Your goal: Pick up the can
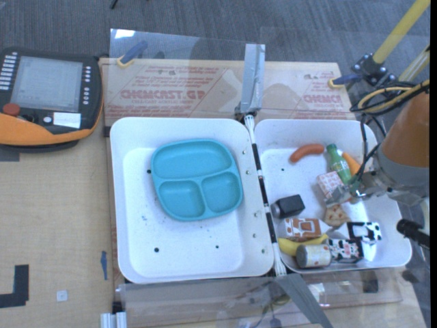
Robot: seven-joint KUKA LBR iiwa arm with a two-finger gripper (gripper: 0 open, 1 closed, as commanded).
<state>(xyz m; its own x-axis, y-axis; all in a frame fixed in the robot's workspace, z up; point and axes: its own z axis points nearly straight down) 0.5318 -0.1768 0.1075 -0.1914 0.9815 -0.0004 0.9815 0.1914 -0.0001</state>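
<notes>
Can (313, 255) lies in right bin (392, 248), gripper (355, 191) seemingly above

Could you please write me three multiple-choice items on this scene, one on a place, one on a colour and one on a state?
1. Where does the can lie?
A. on the plate
B. at the right bin's near edge
C. on the bench outside the bins

2. What colour is the plate?
A. red
B. yellow
C. light blue

3. How does the can rest?
A. on its side
B. lifted above the bin
C. upright on the plate

Answers:
1 B: it lies beside the banana at the near wall.
2 C: the divided plate in the left bin is light blue.
3 A: its side faces up.
</notes>
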